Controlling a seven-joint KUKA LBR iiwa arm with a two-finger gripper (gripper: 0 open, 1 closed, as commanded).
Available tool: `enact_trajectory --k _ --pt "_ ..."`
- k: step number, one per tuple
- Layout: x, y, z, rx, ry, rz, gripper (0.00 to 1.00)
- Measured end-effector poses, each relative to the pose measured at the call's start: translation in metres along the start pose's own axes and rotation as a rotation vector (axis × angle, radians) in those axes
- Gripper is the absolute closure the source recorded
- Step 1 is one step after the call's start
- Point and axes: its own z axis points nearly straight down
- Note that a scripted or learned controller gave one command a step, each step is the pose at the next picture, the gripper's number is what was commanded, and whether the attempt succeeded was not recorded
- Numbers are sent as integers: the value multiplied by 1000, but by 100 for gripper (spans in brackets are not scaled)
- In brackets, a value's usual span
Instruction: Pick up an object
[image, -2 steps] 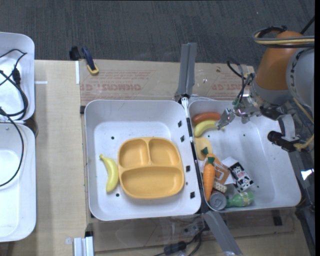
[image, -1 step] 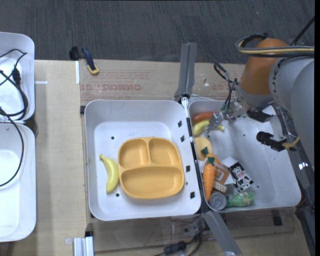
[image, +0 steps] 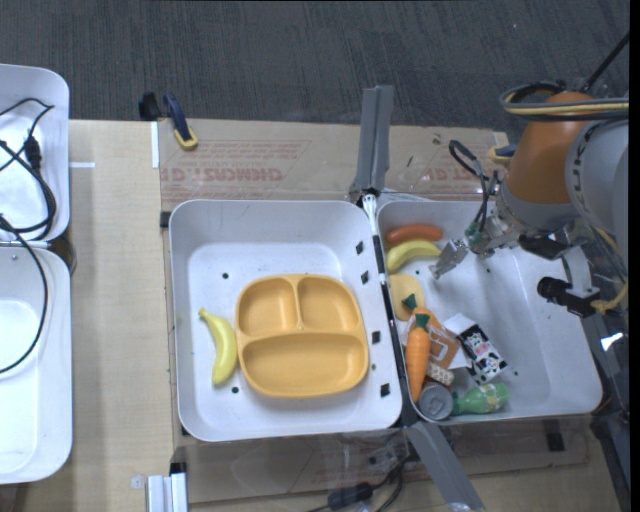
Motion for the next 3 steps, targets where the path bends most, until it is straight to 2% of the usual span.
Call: enact_trajectory --k 1,2,3 --pt "-3 23 0 -1 0 42 0" --pt "-3 23 0 -1 0 41 0" --pt "-4 24 -11 -4 -3 41 100"
